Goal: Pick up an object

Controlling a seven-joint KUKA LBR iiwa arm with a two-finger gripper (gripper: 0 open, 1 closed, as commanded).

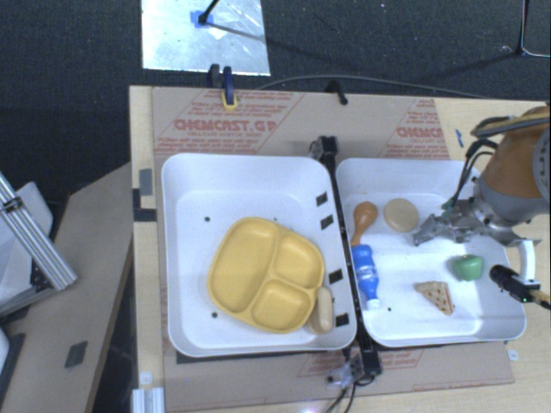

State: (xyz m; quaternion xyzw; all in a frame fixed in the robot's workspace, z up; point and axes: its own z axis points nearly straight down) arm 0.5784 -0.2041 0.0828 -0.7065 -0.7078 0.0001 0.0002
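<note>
Down at the front of the left bin, a tan bread roll touches the yellow divided plate. Across the middle wall, the right bin holds a blue bottle, wooden spoon, round cookie, pizza slice and green ball. Just above that ball, the gripper is spread and holds nothing.

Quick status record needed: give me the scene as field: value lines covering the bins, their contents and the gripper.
left bin: yellow divided tray, tan bread roll at its right edge
right bin: wooden spoon, round tan disc, blue bottle, pizza slice, green object
gripper: low over the right bin, beside the round tan disc, holding nothing visible
finger state: unclear
</note>
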